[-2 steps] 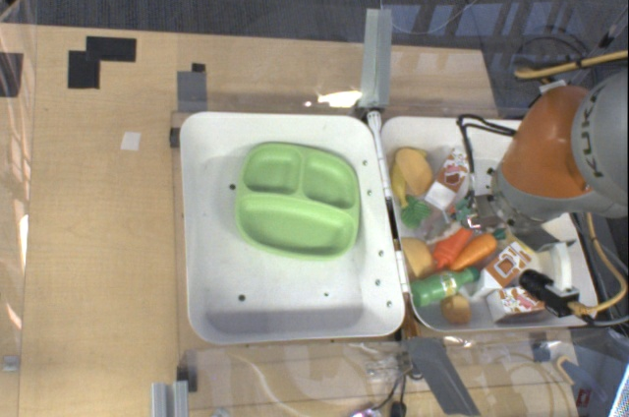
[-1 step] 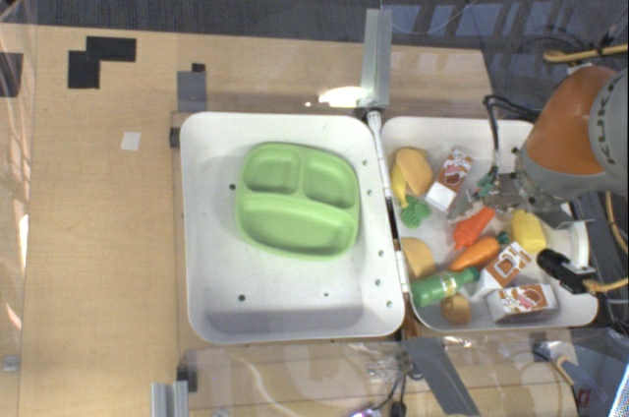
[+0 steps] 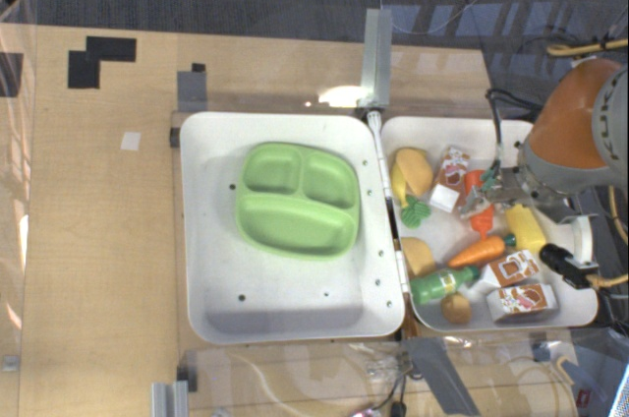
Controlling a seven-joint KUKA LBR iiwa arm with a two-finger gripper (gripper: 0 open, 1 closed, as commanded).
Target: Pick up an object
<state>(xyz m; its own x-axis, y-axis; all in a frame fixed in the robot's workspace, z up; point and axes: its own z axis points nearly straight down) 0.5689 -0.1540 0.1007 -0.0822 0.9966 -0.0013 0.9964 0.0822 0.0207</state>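
**Gripper low over the right bin's toys**

Fingers (image 3: 479, 199): their spread could not be read; the metal tip sat among small items and nothing was seen held between them. Gripper (image 3: 486, 192) was at centre right of the frame, below the orange band (image 3: 570, 125). Right bin (image 3: 580, 312) held a carrot (image 3: 479, 252) just below the tip, a yellow bottle (image 3: 525, 227) to its right, corn (image 3: 411, 173) at upper left, a green bottle (image 3: 440, 285) at lower left, two cartons (image 3: 518, 285) at lower right. Left bin (image 3: 211, 307) held a green tray (image 3: 297, 199), well apart from the gripper.
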